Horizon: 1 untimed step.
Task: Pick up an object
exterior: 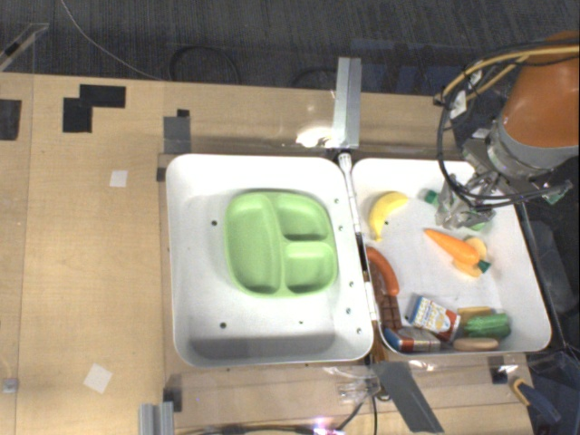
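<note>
The gripper hangs low over the right bin; whether its fingers are spread or closed cannot be told, and nothing shows between them. Just below it lies the carrot, probably a light, stiff, smooth toy best pinched across its thick middle. Left of the gripper sits a banana. The bin floor is smooth white with open space around the carrot. Further left, the other bin holds a green tray.

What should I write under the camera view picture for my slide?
Robot gripper hovers over toy food in the right bin, near a carrot and banana.
</note>
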Each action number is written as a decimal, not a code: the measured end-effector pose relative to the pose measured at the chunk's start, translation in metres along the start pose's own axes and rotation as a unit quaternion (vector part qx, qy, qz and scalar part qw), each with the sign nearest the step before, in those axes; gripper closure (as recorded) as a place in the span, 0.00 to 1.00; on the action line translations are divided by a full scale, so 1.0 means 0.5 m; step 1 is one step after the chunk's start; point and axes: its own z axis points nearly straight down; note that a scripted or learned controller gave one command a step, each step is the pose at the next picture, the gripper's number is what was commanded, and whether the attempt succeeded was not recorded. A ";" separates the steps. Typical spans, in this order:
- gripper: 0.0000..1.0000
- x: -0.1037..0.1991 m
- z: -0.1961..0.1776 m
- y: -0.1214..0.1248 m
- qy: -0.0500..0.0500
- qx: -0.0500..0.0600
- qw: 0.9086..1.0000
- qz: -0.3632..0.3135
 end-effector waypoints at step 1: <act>1.00 -0.034 0.075 -0.134 0.002 -0.006 0.978 -0.206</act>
